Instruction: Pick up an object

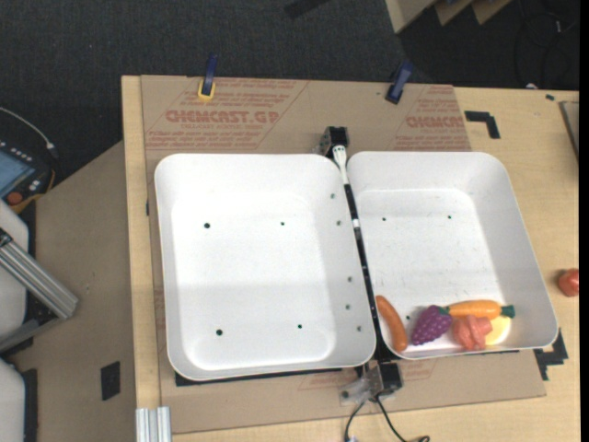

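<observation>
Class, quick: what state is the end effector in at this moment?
End effector: outside the picture, so its state cannot be told.

A light wooden counter [83, 247] carries a brown cardboard sheet [276, 109] printed with red lettering; two shallow white plastic bins, left [175, 247] and right [515, 219], sit side by side on it, touching along their inner edges

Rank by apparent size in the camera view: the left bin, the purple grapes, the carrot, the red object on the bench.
1. left bin
2. carrot and purple grapes, too alike to separate
3. red object, partly cut off at the frame edge, so unsure
</observation>
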Controlling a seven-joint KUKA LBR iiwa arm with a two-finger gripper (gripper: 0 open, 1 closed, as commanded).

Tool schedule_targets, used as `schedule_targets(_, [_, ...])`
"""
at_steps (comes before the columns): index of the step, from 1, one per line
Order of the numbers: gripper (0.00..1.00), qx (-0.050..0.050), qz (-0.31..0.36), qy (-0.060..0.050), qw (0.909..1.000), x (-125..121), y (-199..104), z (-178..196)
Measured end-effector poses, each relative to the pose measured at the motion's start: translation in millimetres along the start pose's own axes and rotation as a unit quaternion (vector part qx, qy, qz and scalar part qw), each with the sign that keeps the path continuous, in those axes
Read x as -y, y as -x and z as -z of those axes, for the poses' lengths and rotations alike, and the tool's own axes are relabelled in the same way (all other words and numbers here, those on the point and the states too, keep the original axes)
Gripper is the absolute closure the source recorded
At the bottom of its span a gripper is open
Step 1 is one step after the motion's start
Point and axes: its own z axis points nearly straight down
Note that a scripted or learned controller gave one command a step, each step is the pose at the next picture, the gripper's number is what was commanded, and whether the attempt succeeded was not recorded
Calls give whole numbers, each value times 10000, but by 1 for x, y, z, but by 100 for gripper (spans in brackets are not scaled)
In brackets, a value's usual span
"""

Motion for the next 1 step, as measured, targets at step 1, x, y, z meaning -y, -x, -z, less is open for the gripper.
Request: schedule_targets(1, [100,24,0,51,10000,0,1,30])
